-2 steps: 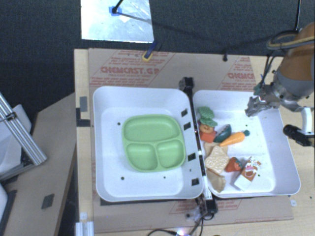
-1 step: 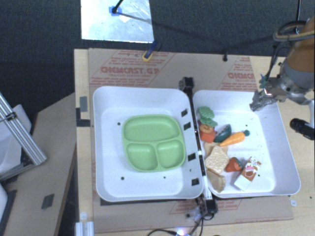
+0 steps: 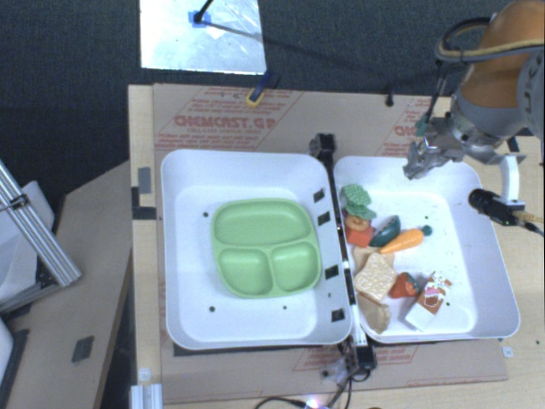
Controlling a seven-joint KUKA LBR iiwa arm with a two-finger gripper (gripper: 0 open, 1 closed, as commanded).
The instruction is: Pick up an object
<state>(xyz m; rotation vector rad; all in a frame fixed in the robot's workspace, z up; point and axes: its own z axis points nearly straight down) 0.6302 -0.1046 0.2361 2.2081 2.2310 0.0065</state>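
You have two white bins side by side in the middle of the frame. The left bin (image 3: 183, 228) holds a pale green divided tray (image 3: 264, 247) with three compartments, one long one along its upper side and two smaller ones below it; nothing lies in them. The right bin (image 3: 485, 271) carries the toy food, gathered toward its left wall: a green leafy piece (image 3: 357, 199) at the top, an orange carrot (image 3: 402, 240) lying at a slant beside a dark green piece (image 3: 387, 227), a tan cracker (image 3: 375, 277) below those, a red piece (image 3: 404, 285) just right of the cracker, and a white-and-red packet (image 3: 428, 304) near the lower right of the pile. Your gripper (image 3: 417, 162) hangs over the upper edge of the right bin, well apart from the food. Whether its fingers are spread or pressed together, you cannot tell here.
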